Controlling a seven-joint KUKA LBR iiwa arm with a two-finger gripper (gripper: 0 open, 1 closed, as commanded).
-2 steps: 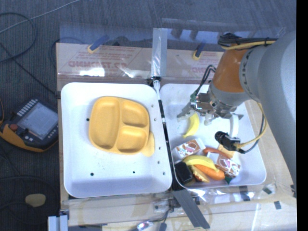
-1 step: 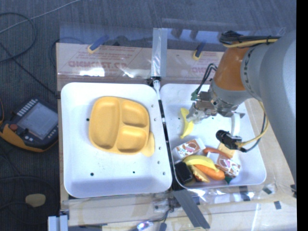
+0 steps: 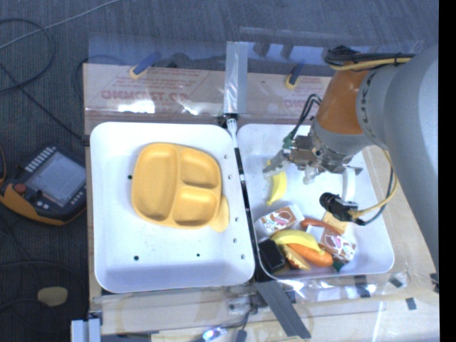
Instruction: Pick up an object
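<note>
Yellow and curved, a small toy banana [image 3: 277, 187] lies in the right bin [image 3: 370, 191], close to that bin's left wall and just below the gripper [image 3: 293, 164], apart from the heap of other items. That heap crowds the bin's near edge: a red-and-white packet [image 3: 278, 219], a second banana [image 3: 293, 239] across an orange carrot-like piece [image 3: 311, 255], a black item [image 3: 271, 256] in the near-left corner and another printed packet [image 3: 340, 245] toward the right; none of their print can be read. Bare white floor stays open around the lone banana and along the bin's right side. The arm [image 3: 356, 105], grey with an orange band, reaches over the bin's far half; whether its fingers are apart or together cannot be told, and nothing is seen between them. The left bin [image 3: 114, 248] holds 1 yellow tray with 3 compartments [image 3: 177, 184], with open floor on all sides. Faint red lettering on the cardboard [image 3: 142, 91] behind the bins is unreadable.
</note>
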